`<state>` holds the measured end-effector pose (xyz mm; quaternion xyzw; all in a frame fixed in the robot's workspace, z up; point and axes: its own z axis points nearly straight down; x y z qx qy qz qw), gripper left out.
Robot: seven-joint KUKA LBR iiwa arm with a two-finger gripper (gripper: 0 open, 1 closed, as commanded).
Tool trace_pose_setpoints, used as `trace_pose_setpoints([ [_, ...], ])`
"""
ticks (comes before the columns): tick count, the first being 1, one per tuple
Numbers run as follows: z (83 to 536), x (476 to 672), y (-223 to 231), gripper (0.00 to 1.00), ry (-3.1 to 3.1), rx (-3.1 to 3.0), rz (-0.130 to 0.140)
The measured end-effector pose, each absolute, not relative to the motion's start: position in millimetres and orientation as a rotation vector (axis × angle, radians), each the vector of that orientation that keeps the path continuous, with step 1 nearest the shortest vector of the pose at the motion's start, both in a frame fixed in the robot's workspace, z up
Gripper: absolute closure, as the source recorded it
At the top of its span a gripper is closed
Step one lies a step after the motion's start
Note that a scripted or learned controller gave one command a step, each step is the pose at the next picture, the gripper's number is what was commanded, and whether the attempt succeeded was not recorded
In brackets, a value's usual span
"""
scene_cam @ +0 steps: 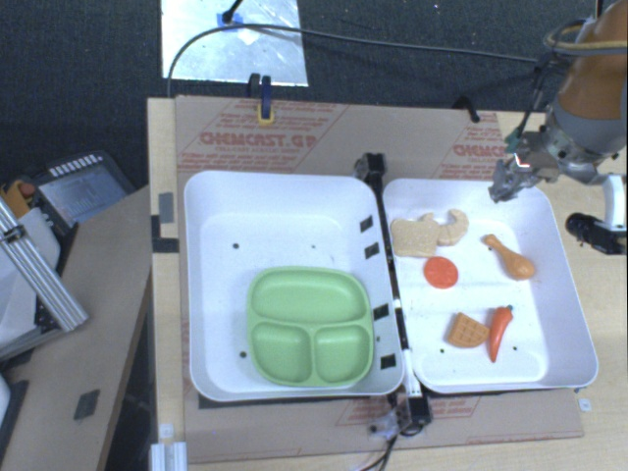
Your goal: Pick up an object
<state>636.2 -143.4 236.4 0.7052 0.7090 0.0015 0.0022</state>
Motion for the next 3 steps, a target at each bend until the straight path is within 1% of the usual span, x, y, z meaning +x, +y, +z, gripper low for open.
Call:
trace_pose_setpoints([
  [1,226,629.1,-88,1.0,2.232,2.212,0.002],
  [2,236,618.6,-37,1.0,2.231,2.211,0.005],
  [3,235,596.8,18,1.0,2.233,2.212,0.001],
])
